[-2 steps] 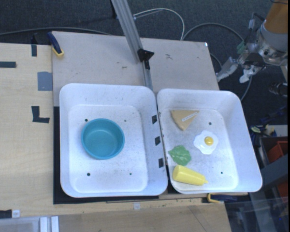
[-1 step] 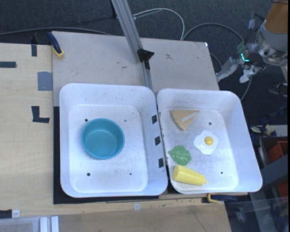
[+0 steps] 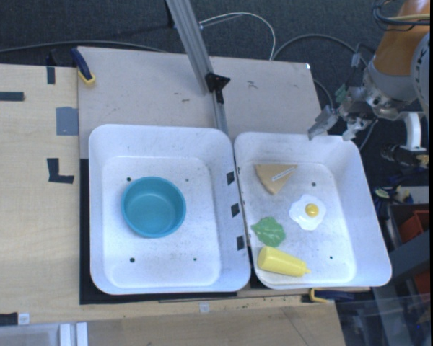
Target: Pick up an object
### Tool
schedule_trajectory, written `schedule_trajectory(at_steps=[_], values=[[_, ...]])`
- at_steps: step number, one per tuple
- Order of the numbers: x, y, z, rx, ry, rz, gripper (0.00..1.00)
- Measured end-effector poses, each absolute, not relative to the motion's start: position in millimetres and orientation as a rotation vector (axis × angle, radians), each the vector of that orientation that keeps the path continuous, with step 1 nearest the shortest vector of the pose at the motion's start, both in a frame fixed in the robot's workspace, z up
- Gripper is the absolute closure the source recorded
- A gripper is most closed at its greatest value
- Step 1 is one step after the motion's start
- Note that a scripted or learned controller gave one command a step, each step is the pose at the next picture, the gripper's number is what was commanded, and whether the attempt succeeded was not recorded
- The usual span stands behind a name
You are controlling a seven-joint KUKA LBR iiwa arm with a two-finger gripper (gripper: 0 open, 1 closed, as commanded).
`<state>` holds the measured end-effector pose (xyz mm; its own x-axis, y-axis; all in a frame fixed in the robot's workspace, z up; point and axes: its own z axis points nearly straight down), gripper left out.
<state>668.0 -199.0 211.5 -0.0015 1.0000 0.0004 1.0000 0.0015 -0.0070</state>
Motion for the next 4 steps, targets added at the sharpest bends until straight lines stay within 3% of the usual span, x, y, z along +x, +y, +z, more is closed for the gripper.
schedule_trajectory(at_steps=[2, 3, 4], values=[[661.3, -183.9, 95.3, -2.224, -2.224, -0.004, 0.00], [660.5, -183.5, 105.0, -2.220, -2.225, 0.001, 1.00], [654.0, -176.7, 159.8, -2.221, -2.227, -0.004, 1.00]])
